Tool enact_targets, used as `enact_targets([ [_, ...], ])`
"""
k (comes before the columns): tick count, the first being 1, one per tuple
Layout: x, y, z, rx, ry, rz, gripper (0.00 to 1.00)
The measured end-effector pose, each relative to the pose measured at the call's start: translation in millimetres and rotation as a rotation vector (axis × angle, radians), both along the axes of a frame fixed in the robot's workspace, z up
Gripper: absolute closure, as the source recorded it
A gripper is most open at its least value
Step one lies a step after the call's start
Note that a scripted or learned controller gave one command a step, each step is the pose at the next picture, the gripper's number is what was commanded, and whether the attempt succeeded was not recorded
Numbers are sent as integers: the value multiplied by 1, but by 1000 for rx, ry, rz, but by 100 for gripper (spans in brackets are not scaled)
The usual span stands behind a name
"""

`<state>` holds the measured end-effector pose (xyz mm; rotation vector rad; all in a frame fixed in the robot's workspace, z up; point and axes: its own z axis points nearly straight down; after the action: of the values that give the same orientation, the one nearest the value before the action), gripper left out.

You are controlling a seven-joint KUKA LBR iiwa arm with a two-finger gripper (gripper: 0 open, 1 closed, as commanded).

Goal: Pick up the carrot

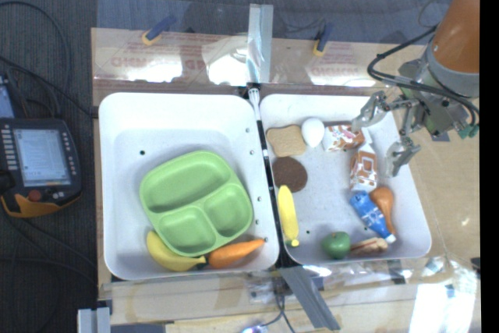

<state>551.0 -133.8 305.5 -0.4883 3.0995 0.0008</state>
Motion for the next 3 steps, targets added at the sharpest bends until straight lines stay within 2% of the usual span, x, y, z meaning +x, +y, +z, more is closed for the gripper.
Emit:
enact_targets([
  [1, 4, 45, -78, 2, 8, -141, 0],
  [2, -16, 12, -191, -1, 7, 137, 0],
  [3, -14, 13, -180, -2, 2, 137, 100],
])
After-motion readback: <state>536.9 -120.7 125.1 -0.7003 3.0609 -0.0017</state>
